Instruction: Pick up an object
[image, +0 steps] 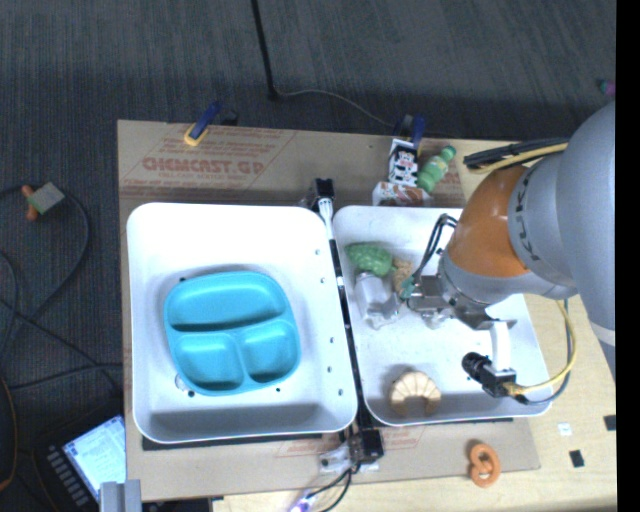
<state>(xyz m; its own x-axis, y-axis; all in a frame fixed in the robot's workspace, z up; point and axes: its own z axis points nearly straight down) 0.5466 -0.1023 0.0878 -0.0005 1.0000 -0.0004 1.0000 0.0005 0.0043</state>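
In the right bin (520, 405), a green lumpy object (370, 258) lies at the back left. A pale grey object (378, 300) sits just in front of it, and a small tan piece (402, 268) lies between them and the arm. A tan ribbed, shell-like object (415, 390) rests near the front wall. My gripper (428, 300) hangs low over the middle of this bin, just right of the grey object. The orange-banded wrist (485, 240) hides its upper part.
The left bin (150, 240) holds a blue divided tray (232, 330). Behind the right bin stand a small printed box (402, 172) and a green toy (437, 168). An orange ring (484, 462) lies on the bench in front. A black fitting with a yellow cable (487, 372) hangs by the right bin's front right.
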